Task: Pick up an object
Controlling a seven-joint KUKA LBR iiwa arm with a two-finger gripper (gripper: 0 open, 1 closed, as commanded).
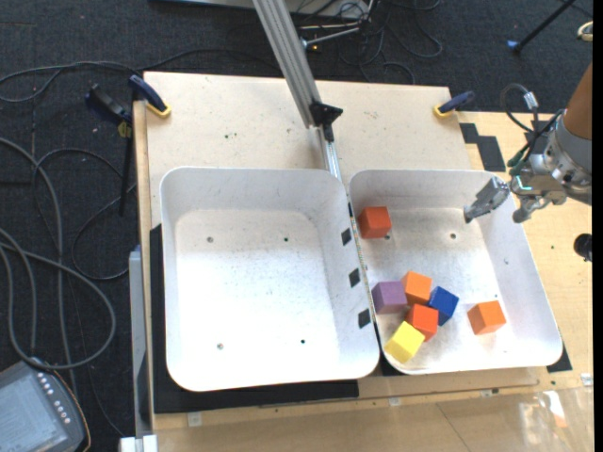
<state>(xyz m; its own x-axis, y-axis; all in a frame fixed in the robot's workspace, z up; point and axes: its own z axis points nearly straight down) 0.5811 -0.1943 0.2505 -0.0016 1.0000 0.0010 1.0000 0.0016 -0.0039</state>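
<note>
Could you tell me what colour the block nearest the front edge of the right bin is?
Yellow; the block shows clearly in the camera view.

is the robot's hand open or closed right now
Open. The robot's two-finger hand hangs over the right white bin's upper right corner with its two fingers spread apart, one pointing left, one down, and nothing between them.

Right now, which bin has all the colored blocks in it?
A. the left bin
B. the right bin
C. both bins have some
B. The orange block, purple block, blue block and yellow block all lie in the right bin, next to the left bin.
</note>
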